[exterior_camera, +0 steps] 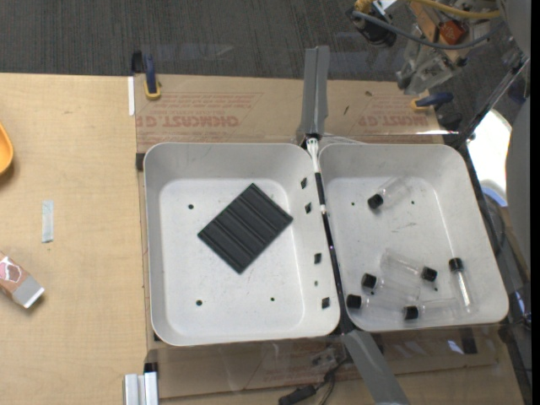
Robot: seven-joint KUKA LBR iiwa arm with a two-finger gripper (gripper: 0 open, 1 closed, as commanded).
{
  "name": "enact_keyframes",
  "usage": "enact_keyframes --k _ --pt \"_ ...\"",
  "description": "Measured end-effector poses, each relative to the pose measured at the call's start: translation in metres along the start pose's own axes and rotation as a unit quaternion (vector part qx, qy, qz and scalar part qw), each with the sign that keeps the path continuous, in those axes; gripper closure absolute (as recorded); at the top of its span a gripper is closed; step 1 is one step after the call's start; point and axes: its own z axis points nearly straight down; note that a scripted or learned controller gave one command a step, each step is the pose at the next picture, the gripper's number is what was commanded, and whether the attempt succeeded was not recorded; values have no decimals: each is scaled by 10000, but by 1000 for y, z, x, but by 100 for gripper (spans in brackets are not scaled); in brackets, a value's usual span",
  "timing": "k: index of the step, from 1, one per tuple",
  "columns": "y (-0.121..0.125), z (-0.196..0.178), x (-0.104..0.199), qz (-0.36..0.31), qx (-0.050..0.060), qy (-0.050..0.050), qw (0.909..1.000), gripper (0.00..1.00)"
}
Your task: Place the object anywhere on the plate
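Overhead, the gripper (426, 74) hangs high at the bins' one o'clock, with the clear vials lying well away toward five o'clock.

Camera view: the arm's wrist sits above the far right corner of the right bin (472, 184), trailing yellow cable; whether it is open or closed I cannot tell, and nothing visible is held. The objects, clear black-capped vials (405, 272), are scattered in that bin, most clustered near its front at six o'clock, one alone (384, 194) nearer the middle. A vial at the right (460, 281) lies with its long axis running twelve to six. The dark ribbed plate (245, 228) lies diamond-wise in the left bin (156, 226), at nine o'clock from the vials. Both bins rest on a brown surface (67, 142), with open room around the plate.
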Motion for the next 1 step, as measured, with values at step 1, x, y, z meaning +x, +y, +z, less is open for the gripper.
enact_keyframes --k 1 --pt "61 0 -39 909 4 -5 9959 100"
